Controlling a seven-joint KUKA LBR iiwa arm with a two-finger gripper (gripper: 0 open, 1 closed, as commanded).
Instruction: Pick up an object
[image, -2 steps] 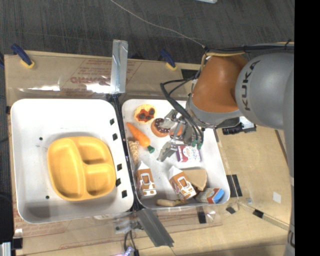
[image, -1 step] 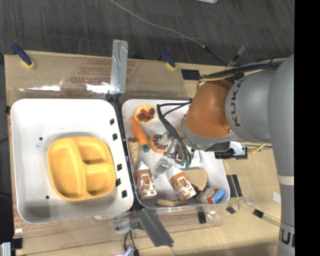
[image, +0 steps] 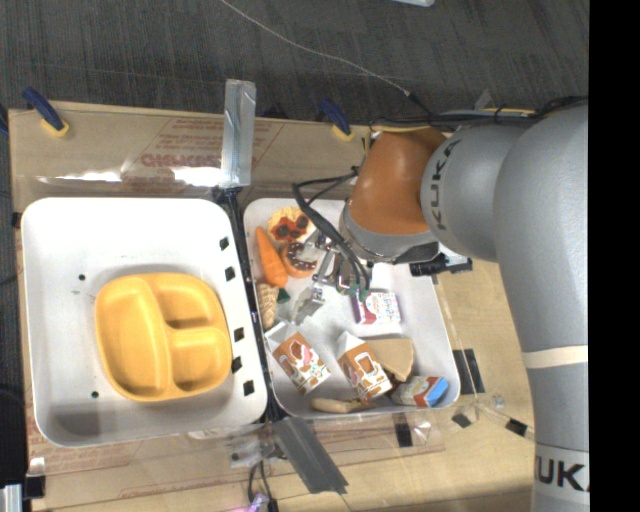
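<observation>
Right now my hand (image: 322, 285) hangs low in the right bin (image: 432, 318), in the bare middle patch just right of the toy carrot (image: 270, 256) and below the pizza slice (image: 292, 238). Whether its tips are apart or together I cannot tell from this slanted view, and I see nothing between them. The nearest candidates are the carrot, the small pink-and-white carton (image: 381, 307) to my right, and the two brown snack cartons (image: 300, 361) nearer the front wall. The left bin (image: 52, 238) carries just a yellow divided tray (image: 160, 334), so my pick should come from this side. I judge the carrot best: it lies alone enough to straddle. I should turn across its narrow width, settle fully down, then pinch before lifting, keeping off the bin wall
</observation>
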